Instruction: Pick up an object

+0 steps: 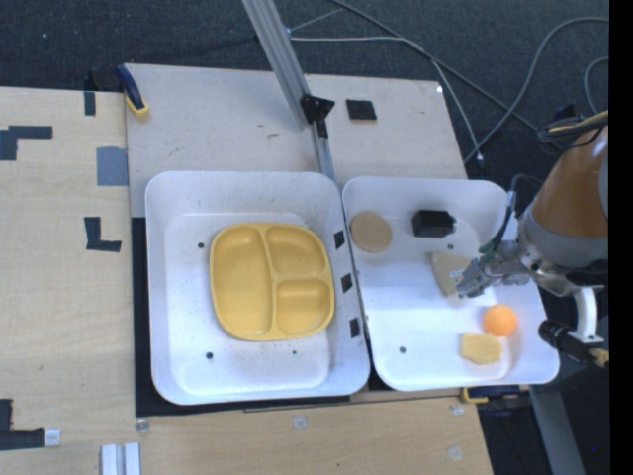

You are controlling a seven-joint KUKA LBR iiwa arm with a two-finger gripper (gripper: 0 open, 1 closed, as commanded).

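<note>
Yellow divided plate [271,281] fills the left bin [168,265], apart from the pickables. Right bin [396,364] holds the targets. Gripper [476,279] hangs low over that bin's tan card [445,268], likely the target; its grip state: cannot tell. Orange ball [500,321] just beyond.

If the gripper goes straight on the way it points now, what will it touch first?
Probably the tan flat piece lying on the right bin floor: the gripper points down and leftward at its edge. Depth is unclear from this view.
</note>
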